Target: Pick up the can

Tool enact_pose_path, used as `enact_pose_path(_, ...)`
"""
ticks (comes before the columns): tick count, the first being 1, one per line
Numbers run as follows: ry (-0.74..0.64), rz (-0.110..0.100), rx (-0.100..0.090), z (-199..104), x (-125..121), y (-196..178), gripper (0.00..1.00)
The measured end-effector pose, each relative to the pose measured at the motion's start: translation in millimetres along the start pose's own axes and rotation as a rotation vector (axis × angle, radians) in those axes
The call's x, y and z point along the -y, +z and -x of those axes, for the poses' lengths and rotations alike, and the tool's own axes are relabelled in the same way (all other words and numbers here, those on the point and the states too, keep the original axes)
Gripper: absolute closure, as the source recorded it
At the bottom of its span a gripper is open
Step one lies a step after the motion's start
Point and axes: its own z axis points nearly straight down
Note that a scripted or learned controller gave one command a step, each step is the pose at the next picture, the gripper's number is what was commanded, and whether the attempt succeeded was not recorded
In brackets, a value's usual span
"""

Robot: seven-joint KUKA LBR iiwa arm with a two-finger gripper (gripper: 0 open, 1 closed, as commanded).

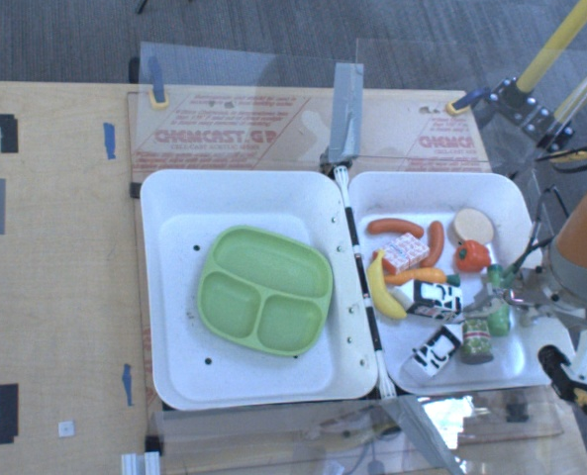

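Note:
The can [478,337], small with a green label and a dark top, stands near the front right of the right bin [516,194]. My gripper [505,296] hangs over that bin's right side, just behind and to the right of the can. The grey arm with its orange band [582,234] comes in from the right edge. Metal parts of the gripper overlap the can's upper right side, so I cannot make out whether they touch.
Around the can in the right bin lie two cow-patterned cartons [435,349], a banana [383,290], sausages [394,228], a pink box [407,253], a tomato [472,255] and a bread round [473,226]. The left bin [174,201] holds a green divided plate [263,290].

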Motion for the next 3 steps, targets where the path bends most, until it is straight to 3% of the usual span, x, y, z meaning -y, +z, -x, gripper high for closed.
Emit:
enact_pose_path(1,-0.247,0.006,0.002,-78.3,18.8,15.5,0.0)
enact_pose_path(3,-0.247,0.006,0.001,-78.2,18.8,15.6,0.0)
